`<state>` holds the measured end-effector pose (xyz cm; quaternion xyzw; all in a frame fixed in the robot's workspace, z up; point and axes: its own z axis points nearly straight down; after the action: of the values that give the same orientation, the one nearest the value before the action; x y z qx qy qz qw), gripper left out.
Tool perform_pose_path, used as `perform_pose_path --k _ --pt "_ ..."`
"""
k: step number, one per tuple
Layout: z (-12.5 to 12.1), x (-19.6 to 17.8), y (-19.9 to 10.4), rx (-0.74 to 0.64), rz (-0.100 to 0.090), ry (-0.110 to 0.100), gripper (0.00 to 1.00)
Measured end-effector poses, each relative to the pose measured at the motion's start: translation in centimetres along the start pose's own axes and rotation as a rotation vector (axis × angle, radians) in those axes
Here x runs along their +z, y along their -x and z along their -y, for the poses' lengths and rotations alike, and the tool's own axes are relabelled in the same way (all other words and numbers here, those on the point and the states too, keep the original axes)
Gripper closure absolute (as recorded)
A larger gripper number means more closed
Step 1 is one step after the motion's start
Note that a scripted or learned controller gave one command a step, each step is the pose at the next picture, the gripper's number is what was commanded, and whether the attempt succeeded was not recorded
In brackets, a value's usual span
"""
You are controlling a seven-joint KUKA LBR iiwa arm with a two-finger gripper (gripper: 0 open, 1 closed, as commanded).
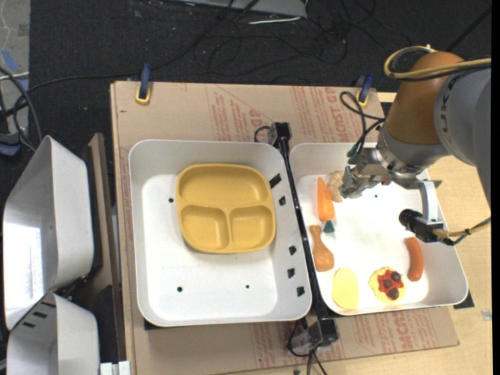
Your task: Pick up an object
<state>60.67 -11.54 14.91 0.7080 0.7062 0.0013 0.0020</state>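
Pale beige lumpy toy food piece [337,183]: this is the likeliest target, judged from gripper position. It lies at the far left of the right-hand shallow white bin [449,276], touching or just beside the top of the orange plastic carrot [325,199]. The two-finger gripper [353,180] sits directly beside it, low in the bin; whether it is released or clenched cannot be told, and no object is visibly between its tips.

Failure risks, as judgement:
- The carrot crowds the target; a closing grasp may catch both or push one aside.
- The bin's left wall is near, limiting approach clearance.
- The target's irregular surface may slip free on lift.

Other contents: tan toy drumstick [321,246], pale yellow oval piece [345,287], red sausage [415,258].

The left-hand bin holds a yellow divided plate [226,207].

Legible writing: red printed lettering on the brown cardboard base [226,108] is upside-down and unreadable.
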Motion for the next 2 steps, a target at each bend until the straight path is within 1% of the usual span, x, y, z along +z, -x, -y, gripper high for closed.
perform_pose_path --k 1,2 --pt "-0.7 -6.2 0.4 -0.005 0.000 0.002 1.00" --pt "-0.9 -11.6 0.4 -0.006 0.001 0.002 1.00"
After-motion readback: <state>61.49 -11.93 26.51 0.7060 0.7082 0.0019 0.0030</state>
